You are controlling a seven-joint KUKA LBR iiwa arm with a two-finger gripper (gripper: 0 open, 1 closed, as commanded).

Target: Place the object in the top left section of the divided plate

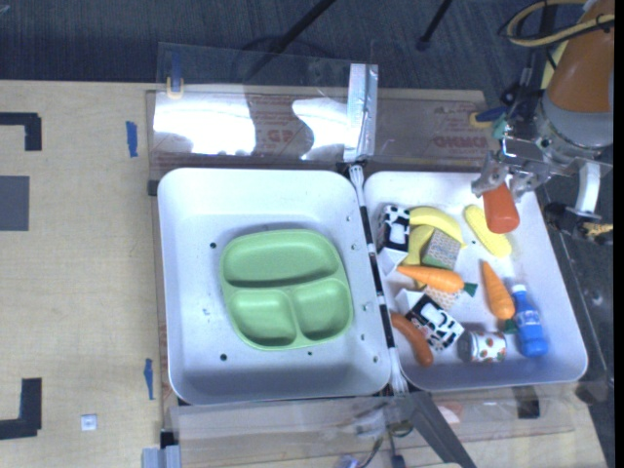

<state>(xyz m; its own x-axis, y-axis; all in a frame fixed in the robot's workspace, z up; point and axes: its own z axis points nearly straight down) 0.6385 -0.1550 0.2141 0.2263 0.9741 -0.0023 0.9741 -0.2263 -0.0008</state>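
The green divided plate (286,286) lies in the left bin (185,203), with one long section at the back and two smaller ones in front. My gripper (507,185) hangs over the back of the right bin (565,359). A small red-orange object (501,211) hangs from between its fingers, above a yellow banana-shaped toy (485,233). The gripper is far to the right of the plate.
The right bin holds several toys: a yellow banana (436,224), carrots (430,278) (497,292), a blue bottle (527,325), black-and-white blocks (394,226) (435,323) and a small can (488,347). A raised divider (373,261) separates the bins. A clear panel (263,115) stands behind the left bin.
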